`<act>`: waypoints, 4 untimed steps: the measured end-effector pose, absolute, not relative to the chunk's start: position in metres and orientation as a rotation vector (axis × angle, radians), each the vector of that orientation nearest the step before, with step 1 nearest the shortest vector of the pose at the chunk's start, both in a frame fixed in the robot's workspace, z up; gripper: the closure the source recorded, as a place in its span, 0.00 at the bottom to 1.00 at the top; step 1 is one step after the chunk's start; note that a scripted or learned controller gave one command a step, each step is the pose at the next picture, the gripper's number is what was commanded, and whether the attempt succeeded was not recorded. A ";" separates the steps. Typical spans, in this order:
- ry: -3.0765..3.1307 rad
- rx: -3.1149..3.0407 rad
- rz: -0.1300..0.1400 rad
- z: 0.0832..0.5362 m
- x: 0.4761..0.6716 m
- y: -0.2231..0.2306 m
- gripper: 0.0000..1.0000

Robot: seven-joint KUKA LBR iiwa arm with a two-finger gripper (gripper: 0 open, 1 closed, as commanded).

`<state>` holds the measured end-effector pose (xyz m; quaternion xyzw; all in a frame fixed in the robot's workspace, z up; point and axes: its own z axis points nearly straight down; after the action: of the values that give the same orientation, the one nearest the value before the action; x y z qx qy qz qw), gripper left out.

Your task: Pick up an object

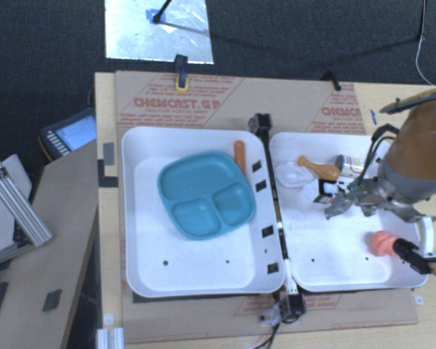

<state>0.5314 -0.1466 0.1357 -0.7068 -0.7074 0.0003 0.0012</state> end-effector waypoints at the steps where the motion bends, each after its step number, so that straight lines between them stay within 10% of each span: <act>1: -2.224 -2.224 -0.002 0.148 0.533 -0.148 1.00; 4: -2.234 -2.212 -0.005 0.238 0.560 -0.088 1.00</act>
<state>0.5602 -0.0879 0.2378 -0.7036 -0.7106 -0.0017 -0.0010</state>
